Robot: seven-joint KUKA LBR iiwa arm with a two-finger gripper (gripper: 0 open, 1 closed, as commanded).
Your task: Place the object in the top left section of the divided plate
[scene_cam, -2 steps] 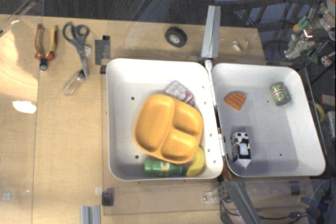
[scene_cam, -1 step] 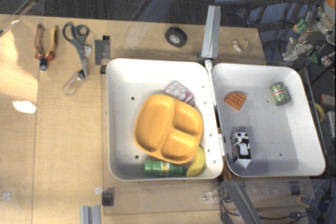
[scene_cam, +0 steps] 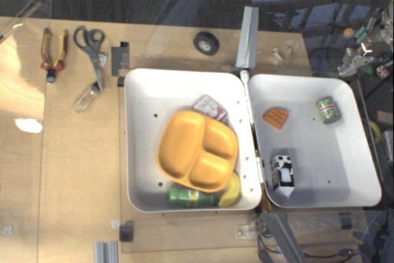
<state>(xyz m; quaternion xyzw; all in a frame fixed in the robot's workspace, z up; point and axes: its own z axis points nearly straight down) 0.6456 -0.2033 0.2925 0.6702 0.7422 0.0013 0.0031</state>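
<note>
You see the left bin (scene_cam: 138,132) holding the yellow divided plate (scene_cam: 198,149), tilted, with free floor toward 9 o'clock. At the plate's 12 o'clock a patterned packet (scene_cam: 211,108) touches its rim; at 6 o'clock a green bottle (scene_cam: 186,196) and a yellow fruit (scene_cam: 231,193) lie partly under it. In the right bin (scene_cam: 345,175), with an open middle, sit a black-and-white carton (scene_cam: 283,172), an orange waffle piece (scene_cam: 276,117) and a green can (scene_cam: 329,110). No label is readable. You cannot tell the state of the gripper.

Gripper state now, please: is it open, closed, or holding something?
Gripper: cannot be told from this picture.
</note>
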